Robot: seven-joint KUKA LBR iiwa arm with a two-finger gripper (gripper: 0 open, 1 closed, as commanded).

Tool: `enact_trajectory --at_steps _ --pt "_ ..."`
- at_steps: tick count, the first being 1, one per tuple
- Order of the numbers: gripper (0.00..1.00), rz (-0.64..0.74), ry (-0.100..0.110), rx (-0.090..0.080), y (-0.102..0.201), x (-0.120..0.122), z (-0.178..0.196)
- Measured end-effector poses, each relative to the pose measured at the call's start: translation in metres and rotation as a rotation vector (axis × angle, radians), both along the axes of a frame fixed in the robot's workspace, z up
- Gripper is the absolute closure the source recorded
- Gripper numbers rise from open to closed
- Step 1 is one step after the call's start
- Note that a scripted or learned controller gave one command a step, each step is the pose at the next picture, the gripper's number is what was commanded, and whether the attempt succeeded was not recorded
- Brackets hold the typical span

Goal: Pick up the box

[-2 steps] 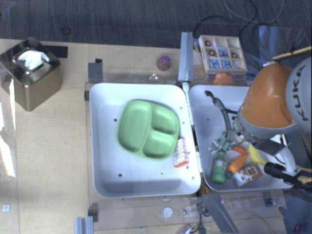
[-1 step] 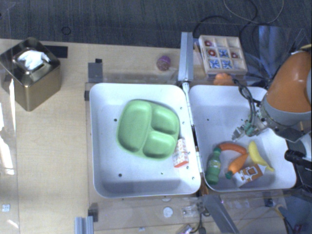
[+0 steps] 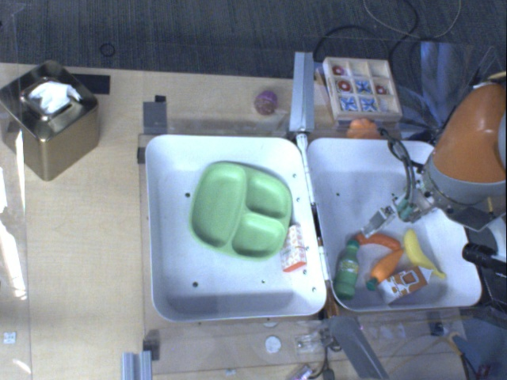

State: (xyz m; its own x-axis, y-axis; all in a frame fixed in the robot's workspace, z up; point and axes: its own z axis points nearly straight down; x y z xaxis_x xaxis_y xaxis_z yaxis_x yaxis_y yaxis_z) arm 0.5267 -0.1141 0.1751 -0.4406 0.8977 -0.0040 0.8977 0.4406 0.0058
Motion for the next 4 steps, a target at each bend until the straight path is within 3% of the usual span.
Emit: enact_trajectory --at_steps 1,2,3,4 --pt "0.00 -0.302 -0.007 0.004 0.026 0.009 -0.085" --pt "0.00 -0.264 0.000 0.002 0.007 0.037 -0.048" --pt "0.00 -0.344 0.000 0.004 0.074 0.001 0.011" --pt "0.00 -0.286 0.004 0.002 0.025 0.053 -0.053"
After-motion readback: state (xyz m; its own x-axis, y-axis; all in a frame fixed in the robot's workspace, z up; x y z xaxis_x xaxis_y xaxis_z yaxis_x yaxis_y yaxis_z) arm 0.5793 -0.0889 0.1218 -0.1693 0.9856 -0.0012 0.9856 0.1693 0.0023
